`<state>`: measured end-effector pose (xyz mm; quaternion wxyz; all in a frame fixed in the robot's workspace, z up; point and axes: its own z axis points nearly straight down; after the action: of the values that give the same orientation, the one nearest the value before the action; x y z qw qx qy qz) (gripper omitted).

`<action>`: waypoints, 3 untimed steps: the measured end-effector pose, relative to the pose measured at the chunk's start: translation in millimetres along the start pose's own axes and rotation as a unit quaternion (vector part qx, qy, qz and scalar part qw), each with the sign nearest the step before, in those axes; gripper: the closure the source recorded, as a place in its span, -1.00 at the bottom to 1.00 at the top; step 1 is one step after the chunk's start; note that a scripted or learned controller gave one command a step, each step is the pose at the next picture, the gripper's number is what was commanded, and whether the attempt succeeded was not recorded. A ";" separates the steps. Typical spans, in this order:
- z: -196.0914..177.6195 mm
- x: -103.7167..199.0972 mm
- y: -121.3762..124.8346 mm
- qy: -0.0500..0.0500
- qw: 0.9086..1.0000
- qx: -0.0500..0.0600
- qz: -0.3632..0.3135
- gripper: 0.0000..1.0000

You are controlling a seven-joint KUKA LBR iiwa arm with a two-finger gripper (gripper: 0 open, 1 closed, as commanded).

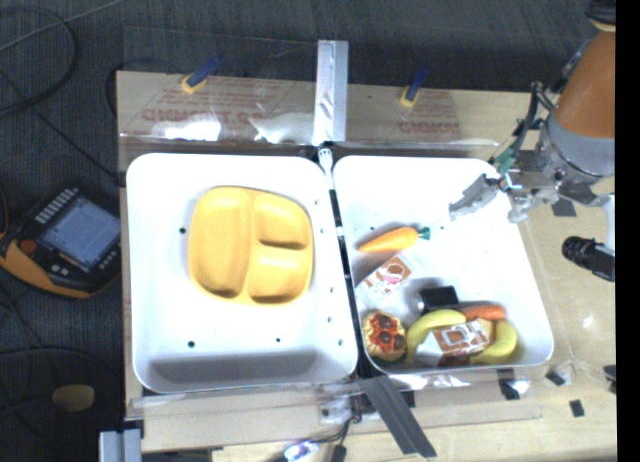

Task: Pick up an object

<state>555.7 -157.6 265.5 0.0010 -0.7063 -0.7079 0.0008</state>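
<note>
arm (pixel 590 90): enters from right, orange band showing | pincer (pixel 495 195): fingers spread apart, nothing between them

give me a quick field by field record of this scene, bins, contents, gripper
left bin: holds a yellow divided plate
right bin: toy carrot, small printed packet, black object, banana, pizza slice toy, all toward the near half
gripper: above the right bin's far right corner, nothing seen between its fingers
arm: grey with orange band, reaching in from the right
task status: no object picked up yet
</note>
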 end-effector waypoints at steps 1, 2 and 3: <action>-95.0 20.4 -2.8 -0.001 1.000 -0.001 0.014 -1.00; -133.7 -2.0 -15.6 -0.002 0.996 -0.001 -0.084 -1.00; 7.8 40.2 14.2 0.000 0.994 0.000 -0.105 -1.00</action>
<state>569.8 -117.4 257.6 0.0006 -0.6282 -0.7781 0.0005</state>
